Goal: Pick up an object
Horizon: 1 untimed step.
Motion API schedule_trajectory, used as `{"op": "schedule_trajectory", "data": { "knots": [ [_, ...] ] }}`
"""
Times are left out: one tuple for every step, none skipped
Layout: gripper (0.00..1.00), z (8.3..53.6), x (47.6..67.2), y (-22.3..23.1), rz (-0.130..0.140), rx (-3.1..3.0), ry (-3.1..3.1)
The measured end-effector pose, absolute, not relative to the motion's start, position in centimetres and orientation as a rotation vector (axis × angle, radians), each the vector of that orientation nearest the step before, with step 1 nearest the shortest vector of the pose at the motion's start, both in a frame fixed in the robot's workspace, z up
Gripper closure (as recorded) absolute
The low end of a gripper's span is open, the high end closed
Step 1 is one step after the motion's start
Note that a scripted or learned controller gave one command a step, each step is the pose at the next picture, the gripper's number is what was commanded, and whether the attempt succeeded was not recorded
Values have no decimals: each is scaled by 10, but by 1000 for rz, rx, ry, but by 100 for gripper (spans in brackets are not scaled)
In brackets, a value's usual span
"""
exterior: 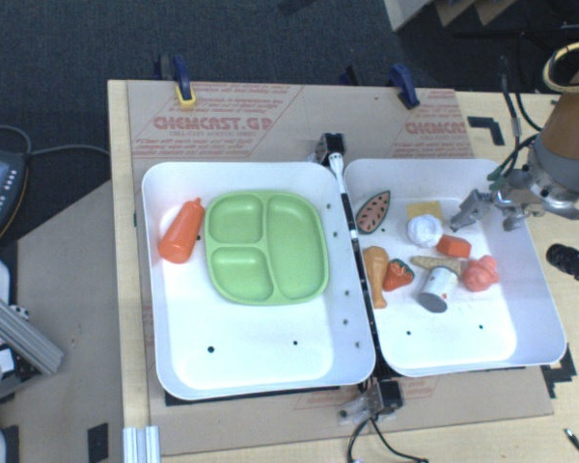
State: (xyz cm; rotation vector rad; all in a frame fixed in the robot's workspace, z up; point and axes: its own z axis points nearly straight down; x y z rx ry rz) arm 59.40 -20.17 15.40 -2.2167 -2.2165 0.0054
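Gripper [490, 210] sits over the right bin [531, 328], upper right area, arm coming in from the right edge. Fingers [466, 212] look spread apart, nothing between them.

Right bin contents, clustered toward the middle:
- yellow block [426, 209] near the top, white round object [424, 230] touching it just below
- small orange-red piece [454, 247] just below-left of the fingers, near but apart from them
- pink lumpy toy [480, 273] to the right of the cluster
- grey-white cylinder [436, 288] lying tilted, lower middle
- tan stick-like piece [434, 262] between the cylinder and the orange-red piece
- red strawberry-like toy [398, 274] beside an orange carrot-like toy [375, 275] near the left wall
- brown oval piece with dark dots [372, 212] at upper left, by the divider

Left bin [241, 360]: green divided plate [267, 247] roughly centred, three compartments with nothing in them. Orange bottle-shaped toy [180, 231] lies just left of the plate, tilted.

Both bins sit side by side on a cardboard sheet [232, 114] clamped to the counter by blue clamps [182, 80] at the far edge.
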Motion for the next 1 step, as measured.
{"op": "schedule_trajectory", "data": {
  "knots": [
    [0,109,594,-208,4,-2219,-2218]
  ]
}}
